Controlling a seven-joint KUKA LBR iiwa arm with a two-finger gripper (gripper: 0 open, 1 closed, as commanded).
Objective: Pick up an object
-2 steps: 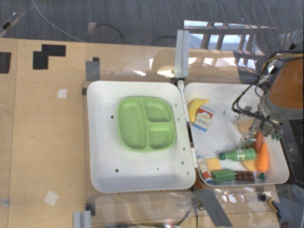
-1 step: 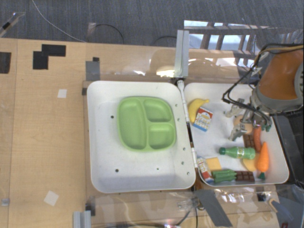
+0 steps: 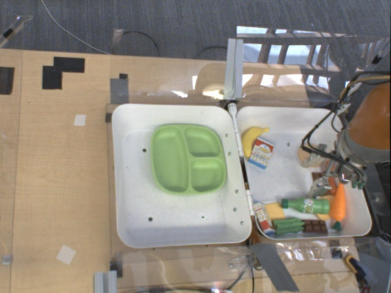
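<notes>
The right bin (image 3: pixel 287 124) holds several toy foods. A yellow banana (image 3: pixel 252 136) and a small red, white and blue carton (image 3: pixel 261 154) lie at its left side. Along the front lie a green bottle (image 3: pixel 307 207) on its side, an orange carrot (image 3: pixel 339 203), a brown chocolate bar (image 3: pixel 315 227) and a dark green piece (image 3: pixel 286 226). My gripper (image 3: pixel 322 187) hangs low at the bin's right side, just above the bottle's base and beside the carrot's top. Cables and the wrist hide its tips.
The left bin (image 3: pixel 131 224) bears a green divided plate (image 3: pixel 187 158). A beige piece (image 3: pixel 306 157) lies near the arm, partly behind cables. A yellow wedge (image 3: pixel 275 210) and a small packet (image 3: pixel 260 215) sit at the right bin's front left. A metal frame (image 3: pixel 234 66) stands behind the bins.
</notes>
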